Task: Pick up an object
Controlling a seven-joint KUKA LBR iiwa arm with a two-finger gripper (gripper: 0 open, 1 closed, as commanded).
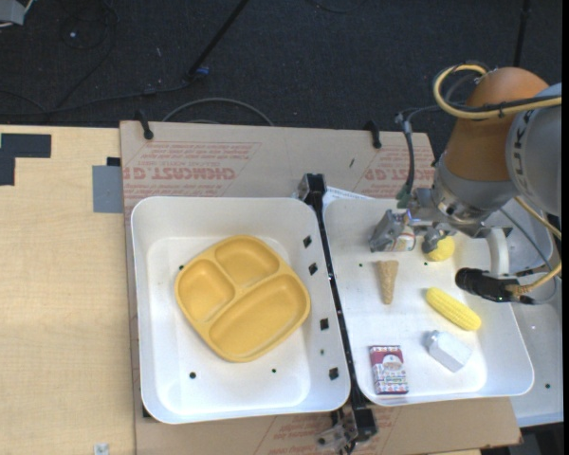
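Two shallow white bins sit side by side on a tabletop. The left bin point(161, 254) holds a yellow divided plate point(242, 297). The right bin point(512, 368) holds an ice-cream cone point(387, 280), a corn cob point(452, 308), a red carton point(388, 368) and a grey block point(447, 350). The robot's hand point(395, 229) hangs low over the right bin's far end, near the cone; how far it is open cannot be told.

There is one camera, fixed above the bench point(47, 282). It looks down at a slant and sees both bins whole: the left bin point(161, 387) sits at the middle of the frame and the right bin point(512, 373) next to it. The arm point(488, 140) enters from the right side. The far edge of the bench and the dark floor point(266, 36) lie at the top.
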